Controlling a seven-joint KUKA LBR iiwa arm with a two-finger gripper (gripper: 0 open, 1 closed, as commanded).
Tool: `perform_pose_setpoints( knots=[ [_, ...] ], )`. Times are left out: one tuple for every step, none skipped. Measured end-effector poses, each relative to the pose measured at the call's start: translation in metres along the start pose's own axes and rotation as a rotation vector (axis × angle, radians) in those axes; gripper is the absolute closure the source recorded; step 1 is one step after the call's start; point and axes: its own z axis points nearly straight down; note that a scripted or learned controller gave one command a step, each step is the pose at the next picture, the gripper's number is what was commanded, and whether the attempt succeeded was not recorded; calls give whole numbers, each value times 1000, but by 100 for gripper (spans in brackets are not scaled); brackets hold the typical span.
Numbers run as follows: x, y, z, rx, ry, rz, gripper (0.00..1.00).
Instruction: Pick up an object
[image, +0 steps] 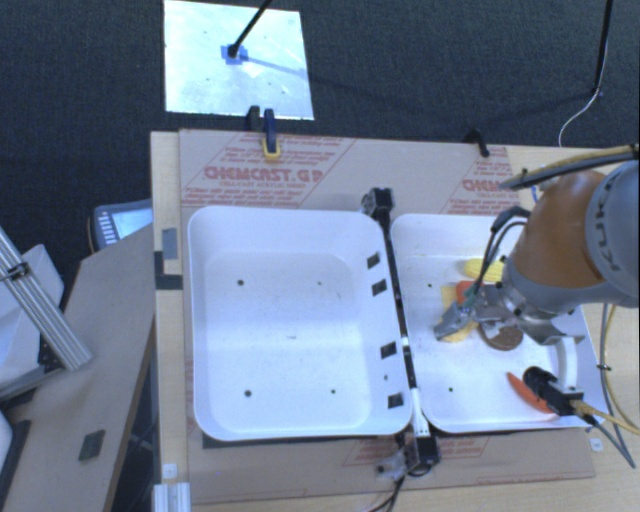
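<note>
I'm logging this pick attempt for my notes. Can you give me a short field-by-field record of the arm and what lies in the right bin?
arm: reaches in from the right, over the right bin
gripper: low near the bin's middle, next to a small yellow piece
held: cannot tell
other items: yellow object; orange-red object; brown disc; orange stick-like object at the near right corner

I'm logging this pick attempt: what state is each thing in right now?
gripper: down in the right bin, among the small things
right bin: holds several small things
left bin: lying flat beside the right bin
yellow piece: lying at the gripper's tip
red piece: lying behind the gripper
brown disc: lying flat, partly under the arm
orange stick: lying near the front right corner
</note>
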Motion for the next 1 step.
perform_pose_setpoints(
  knots=[
    [-45, 60, 18, -15, -5, 3, 0]
  ],
)
